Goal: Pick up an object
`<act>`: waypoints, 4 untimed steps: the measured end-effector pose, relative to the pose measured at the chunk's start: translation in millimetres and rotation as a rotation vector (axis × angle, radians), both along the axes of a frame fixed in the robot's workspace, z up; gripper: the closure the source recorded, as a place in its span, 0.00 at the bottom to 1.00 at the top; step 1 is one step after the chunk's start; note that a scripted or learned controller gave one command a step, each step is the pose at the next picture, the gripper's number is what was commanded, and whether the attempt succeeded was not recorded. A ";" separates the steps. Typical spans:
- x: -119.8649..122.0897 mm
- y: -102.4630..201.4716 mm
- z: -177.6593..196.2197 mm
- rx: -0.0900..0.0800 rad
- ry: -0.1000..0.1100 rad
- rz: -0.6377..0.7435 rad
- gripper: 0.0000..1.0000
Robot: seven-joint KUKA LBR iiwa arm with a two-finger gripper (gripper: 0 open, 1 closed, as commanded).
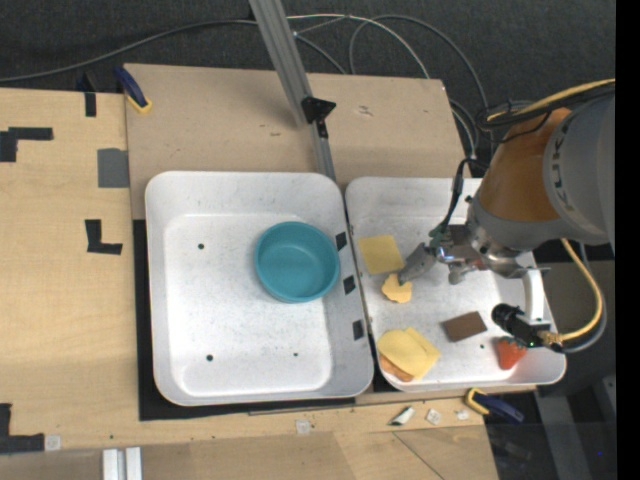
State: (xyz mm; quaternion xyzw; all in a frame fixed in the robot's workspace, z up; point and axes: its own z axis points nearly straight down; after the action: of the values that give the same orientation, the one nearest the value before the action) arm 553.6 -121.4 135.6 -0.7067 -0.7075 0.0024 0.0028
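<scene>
My gripper [437,266] hangs over the middle of the right bin [400,204], open, with nothing between its fingers. Its left finger [416,263] points down-left and ends just above a small yellow lump [397,290]. A flat yellow square [380,253] lies to the left of that finger. At the bin's front sits a yellow bun-like object [407,353]. A brown rectangle [463,326] lies below the gripper, and a red object [511,353] rests in the front right corner. A blue bowl [295,260] stands in the left bin [175,298].
A metal pole [290,58] slants down from the top to the seam between the bins. Cables [400,38] run across the dark floor behind the bench. The arm's wrist, with cables [590,308], overhangs the right bin's right side.
</scene>
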 end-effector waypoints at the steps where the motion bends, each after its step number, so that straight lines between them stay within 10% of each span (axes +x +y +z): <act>1: 1.0 0.6 -46.9 -0.002 -0.010 0.001 0.00; 2: 0.9 1.6 -35.6 0.000 -0.008 0.002 1.00; 4: 6.2 11.8 71.1 -0.001 -0.012 0.001 1.00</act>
State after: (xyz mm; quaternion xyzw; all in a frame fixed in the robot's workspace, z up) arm 559.7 -109.7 206.7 -0.7065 -0.7077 -0.0012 -0.0017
